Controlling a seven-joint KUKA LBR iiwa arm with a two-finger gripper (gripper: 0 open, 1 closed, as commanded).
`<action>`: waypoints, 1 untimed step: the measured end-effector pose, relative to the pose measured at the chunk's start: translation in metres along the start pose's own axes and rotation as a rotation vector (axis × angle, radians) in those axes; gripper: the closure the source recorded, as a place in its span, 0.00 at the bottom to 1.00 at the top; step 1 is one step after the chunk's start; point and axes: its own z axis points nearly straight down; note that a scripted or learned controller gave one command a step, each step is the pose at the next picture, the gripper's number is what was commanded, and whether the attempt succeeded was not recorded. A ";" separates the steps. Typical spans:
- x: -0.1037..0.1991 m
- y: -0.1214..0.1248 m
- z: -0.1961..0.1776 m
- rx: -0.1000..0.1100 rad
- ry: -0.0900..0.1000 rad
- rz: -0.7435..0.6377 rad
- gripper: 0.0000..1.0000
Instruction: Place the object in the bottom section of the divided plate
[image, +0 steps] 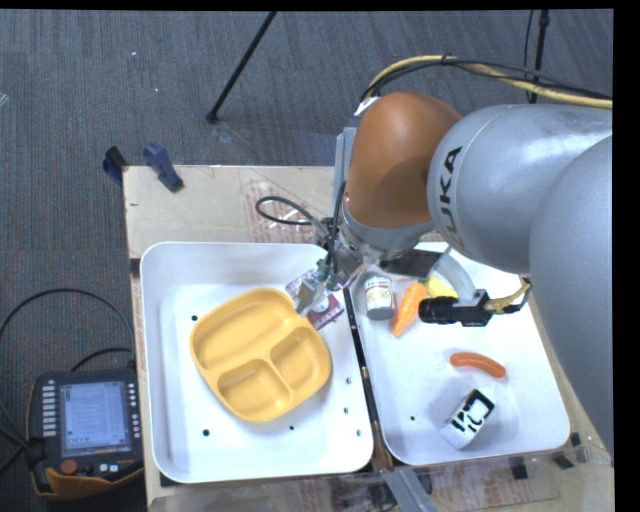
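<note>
A yellow divided plate (258, 352) with three sections lies in the left bin (170, 400). My gripper (322, 281) hangs low over the left bin's far right side, just past the plate's upper right rim. Right below it, touching the plate's rim, is a small silvery and dark red object (318, 306). The wrist hides the spot where gripper and object meet, so a grasp cannot be made out. All three sections of the plate look bare.
The right bin (530, 400) holds a small white jar (378, 296), an orange carrot (406, 308), a yellow piece (440, 287), a red sausage (477, 364) and a black-and-white block (467, 415). The arm covers the right bin's far part.
</note>
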 end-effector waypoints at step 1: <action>-0.008 0.042 -0.015 0.000 -0.001 0.221 1.00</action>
